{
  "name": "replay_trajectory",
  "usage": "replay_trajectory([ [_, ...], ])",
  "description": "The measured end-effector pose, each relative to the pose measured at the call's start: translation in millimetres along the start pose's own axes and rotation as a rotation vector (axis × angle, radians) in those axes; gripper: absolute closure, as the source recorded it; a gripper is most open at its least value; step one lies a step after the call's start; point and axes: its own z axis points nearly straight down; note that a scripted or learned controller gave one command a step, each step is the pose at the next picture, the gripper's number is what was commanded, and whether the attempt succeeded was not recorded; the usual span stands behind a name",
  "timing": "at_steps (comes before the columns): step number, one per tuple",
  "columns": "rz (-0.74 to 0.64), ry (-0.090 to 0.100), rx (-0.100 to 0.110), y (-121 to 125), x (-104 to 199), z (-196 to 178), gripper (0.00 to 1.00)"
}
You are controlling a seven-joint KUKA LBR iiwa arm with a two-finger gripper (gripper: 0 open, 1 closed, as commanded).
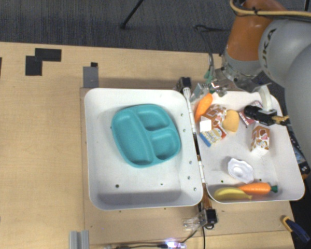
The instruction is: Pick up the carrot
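Carrot (203,107): tilted at the right bin's (280,175) upper left corner, tip beneath the gripper (213,85). Grip: cannot tell. Second carrot (255,189): near front wall, beside banana (231,194). Left bin (98,180): teal divided plate (145,134).

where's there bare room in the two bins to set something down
Left bin: bare floor along the near wall in front of the teal tray. Right bin: a patch between the packet and white cup. Crowded at its far end, around the upper carrot under the gripper.
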Motion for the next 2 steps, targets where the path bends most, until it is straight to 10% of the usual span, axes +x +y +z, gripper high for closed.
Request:
replay_trajectory([
  [2,0.211,0.0,0.0,0.0,0.4,-0.2,0.0],
])
